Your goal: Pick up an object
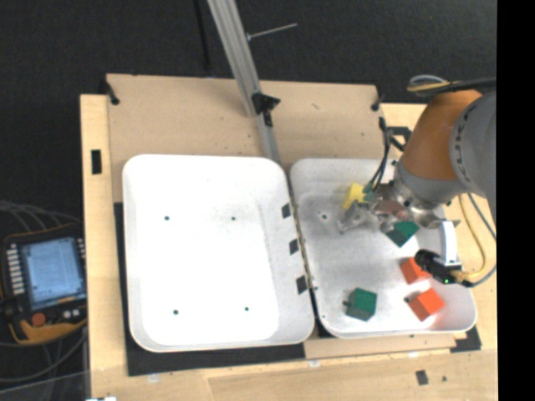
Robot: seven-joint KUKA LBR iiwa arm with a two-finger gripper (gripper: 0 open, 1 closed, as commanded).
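Five blocks [361, 303] in right bin [334, 182]

We see the arm [443, 144] reaching into the right bin [334, 182], its gripper [355, 215] low beside a yellow block [355, 195], with green blocks [361, 304] and orange blocks [425, 304] scattered nearby

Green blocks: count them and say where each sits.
2. One green block lies near the front of the right bin. The other sits further back, beside the end effector. The arm may hide more.
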